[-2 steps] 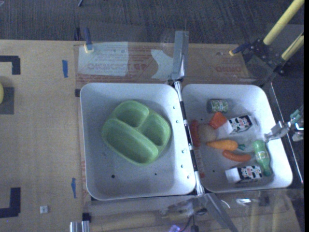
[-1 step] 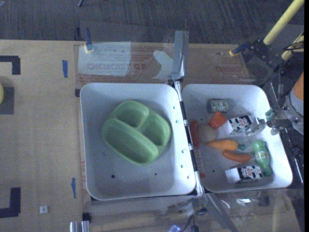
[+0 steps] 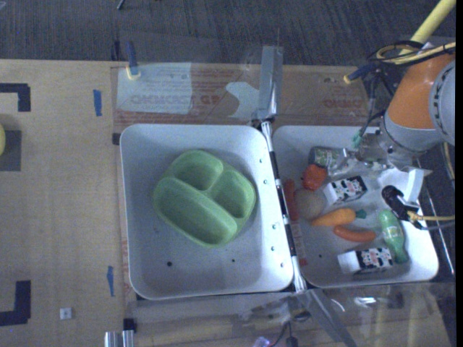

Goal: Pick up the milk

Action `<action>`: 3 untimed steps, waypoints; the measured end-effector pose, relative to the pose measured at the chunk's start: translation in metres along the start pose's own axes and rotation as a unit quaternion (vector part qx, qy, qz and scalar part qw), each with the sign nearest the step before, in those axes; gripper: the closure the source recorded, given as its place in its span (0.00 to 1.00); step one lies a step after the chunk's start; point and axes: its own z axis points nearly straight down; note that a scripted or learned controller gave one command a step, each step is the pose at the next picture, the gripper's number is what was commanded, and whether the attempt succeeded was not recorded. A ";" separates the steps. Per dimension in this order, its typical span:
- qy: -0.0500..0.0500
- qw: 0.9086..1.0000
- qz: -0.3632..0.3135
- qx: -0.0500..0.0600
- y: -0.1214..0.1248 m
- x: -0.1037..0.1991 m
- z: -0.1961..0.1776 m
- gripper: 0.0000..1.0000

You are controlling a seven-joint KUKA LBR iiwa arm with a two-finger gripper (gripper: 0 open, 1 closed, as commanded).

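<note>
Two small white milk cartons with black cow patches lie in the right bin (image 3: 427,266). One milk carton (image 3: 346,189) is near the bin's middle, the other carton (image 3: 372,259) by the front wall. My gripper (image 3: 364,162) hangs low over the back half of this bin, just above and to the right of the middle carton, and seems to touch its upper edge. The wrist hides the fingertips. Nothing is visibly held.
Around the cartons lie a red pepper (image 3: 315,176), a beige potato (image 3: 309,204), two orange carrots (image 3: 334,217), a green bottle (image 3: 393,233) and a dark grey packet (image 3: 325,155). A green divided plate (image 3: 206,197) sits in the left bin (image 3: 137,266).
</note>
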 end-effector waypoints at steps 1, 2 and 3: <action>-0.001 0.999 -0.052 -0.001 -0.007 -0.029 -0.021 0.00; 0.000 0.998 -0.057 -0.001 -0.014 -0.007 0.014 0.00; 0.000 1.000 0.009 -0.005 -0.071 -0.025 0.025 0.00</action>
